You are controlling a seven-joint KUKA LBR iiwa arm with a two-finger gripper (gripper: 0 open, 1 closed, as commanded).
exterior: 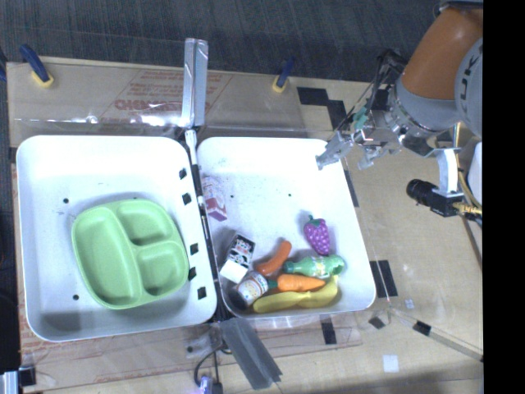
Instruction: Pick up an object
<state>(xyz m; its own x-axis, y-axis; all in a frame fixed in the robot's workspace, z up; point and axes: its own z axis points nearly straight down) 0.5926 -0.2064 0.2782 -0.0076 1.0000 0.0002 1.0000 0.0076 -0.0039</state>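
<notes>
My gripper (345, 156) hangs over the far right corner of the right bin (271, 162), open, with nothing between its fingers. The toys lie well below it in that bin's near right corner: a purple grape bunch (318, 235), an orange sausage-like piece (275, 257), a green bottle (315, 266), an orange carrot (299, 283) and a yellow banana (297, 300). A small can (253, 287) and a black-and-white box (239, 249) sit just left of them. A red-and-white packet (214, 199) lies by the bin's left wall.
The left bin (49, 171) holds a green divided plate (131, 251). A metal divider post (195, 80) rises between the bins at the back. The arm's grey body and orange band (439, 56) stand at the right over the bench.
</notes>
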